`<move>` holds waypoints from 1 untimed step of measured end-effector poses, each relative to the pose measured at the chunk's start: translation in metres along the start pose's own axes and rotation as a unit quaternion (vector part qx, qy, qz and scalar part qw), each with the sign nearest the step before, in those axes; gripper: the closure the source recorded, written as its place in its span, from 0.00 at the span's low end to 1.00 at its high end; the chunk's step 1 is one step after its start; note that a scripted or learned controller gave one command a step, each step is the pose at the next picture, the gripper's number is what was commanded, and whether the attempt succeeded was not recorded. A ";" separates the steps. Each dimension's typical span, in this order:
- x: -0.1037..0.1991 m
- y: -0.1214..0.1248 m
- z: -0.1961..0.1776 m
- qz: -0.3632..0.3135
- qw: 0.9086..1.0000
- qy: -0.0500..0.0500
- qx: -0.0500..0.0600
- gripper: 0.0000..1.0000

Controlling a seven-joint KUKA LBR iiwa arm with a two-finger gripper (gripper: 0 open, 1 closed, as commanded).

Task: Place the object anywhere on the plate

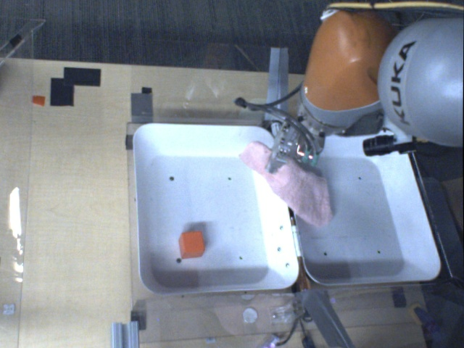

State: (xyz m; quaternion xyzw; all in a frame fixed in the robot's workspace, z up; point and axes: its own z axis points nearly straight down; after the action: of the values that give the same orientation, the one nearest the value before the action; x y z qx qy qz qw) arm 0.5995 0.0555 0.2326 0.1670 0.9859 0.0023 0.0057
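Observation:
A pink cloth point(301, 191) hangs across the ridge between the two bins, its lower end drooping over the right bin point(377, 216). My gripper point(288, 151) sits at the cloth's upper edge, shut on it, with the fabric bunched between the fingers. A small orange cube point(192, 244) lies on the floor of the left bin point(188, 172), toward its front left, well apart from the gripper.
The arm's orange band and grey wrist loom over the back of the right bin. Black markers point(72, 84) and a small orange tag point(38, 101) lie on the wooden bench at far left. Metal brackets stand at the bins' back edge.

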 end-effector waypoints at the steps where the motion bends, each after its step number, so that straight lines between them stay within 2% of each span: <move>1: 0.038 0.033 0.003 -0.168 0.986 0.001 -0.001 1.00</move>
State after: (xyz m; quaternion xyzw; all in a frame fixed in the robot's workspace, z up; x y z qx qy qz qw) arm 0.5749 0.0987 0.2298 -0.0007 1.0000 0.0020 0.0052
